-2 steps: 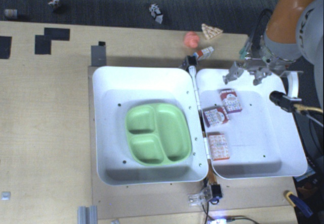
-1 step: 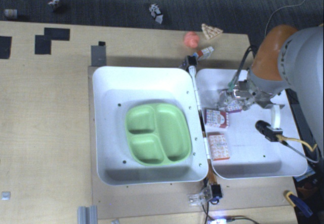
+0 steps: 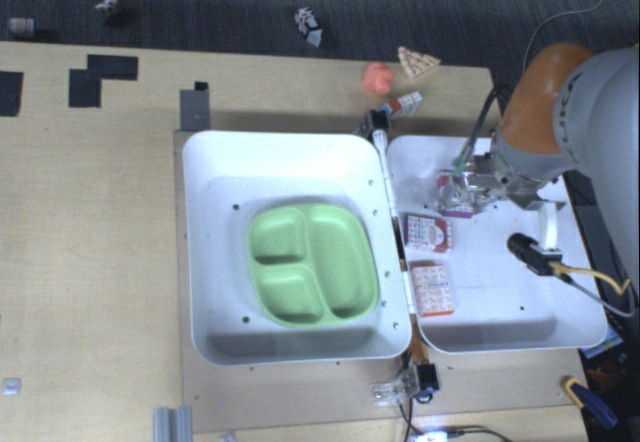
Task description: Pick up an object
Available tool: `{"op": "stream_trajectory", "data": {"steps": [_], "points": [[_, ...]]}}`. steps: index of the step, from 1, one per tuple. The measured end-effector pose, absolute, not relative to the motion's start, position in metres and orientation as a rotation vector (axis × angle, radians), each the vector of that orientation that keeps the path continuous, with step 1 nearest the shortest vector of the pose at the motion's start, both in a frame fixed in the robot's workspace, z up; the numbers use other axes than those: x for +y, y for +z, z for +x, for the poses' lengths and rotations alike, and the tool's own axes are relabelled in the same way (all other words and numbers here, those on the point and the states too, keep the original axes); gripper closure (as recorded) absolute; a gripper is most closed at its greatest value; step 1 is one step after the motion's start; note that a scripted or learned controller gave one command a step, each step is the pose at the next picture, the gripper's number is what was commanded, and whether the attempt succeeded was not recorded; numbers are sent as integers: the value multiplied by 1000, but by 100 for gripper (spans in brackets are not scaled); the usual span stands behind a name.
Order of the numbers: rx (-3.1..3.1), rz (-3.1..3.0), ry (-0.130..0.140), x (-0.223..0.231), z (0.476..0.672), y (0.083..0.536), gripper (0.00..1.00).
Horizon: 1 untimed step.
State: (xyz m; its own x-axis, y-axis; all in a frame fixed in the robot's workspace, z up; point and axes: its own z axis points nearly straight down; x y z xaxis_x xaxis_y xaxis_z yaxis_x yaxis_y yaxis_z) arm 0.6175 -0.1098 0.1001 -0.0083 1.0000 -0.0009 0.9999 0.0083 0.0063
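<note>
My gripper (image 3: 457, 194) hangs low over the far left part of the right bin (image 3: 500, 325). A small purple thing (image 3: 459, 213) shows just under its tip; whether it is gripped I cannot make out. A red and white packet (image 3: 425, 232) lies just in front of the gripper, by the bin's left wall. A second, similar packet (image 3: 432, 288) lies nearer the front. In the left bin (image 3: 205, 230) sits a green divided plate (image 3: 310, 262).
On the bench behind the bins lie a pink ball (image 3: 378, 78), a pizza-slice toy (image 3: 418, 61) and a small red and white tube (image 3: 402, 106). The arm's grey body with its orange band (image 3: 545, 100) overhangs the right bin's far right corner.
</note>
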Motion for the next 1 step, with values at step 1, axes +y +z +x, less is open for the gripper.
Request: {"op": "stream_trajectory", "data": {"steps": [1], "points": [[2224, 2215, 5, -80, 543, 185, 100]]}}
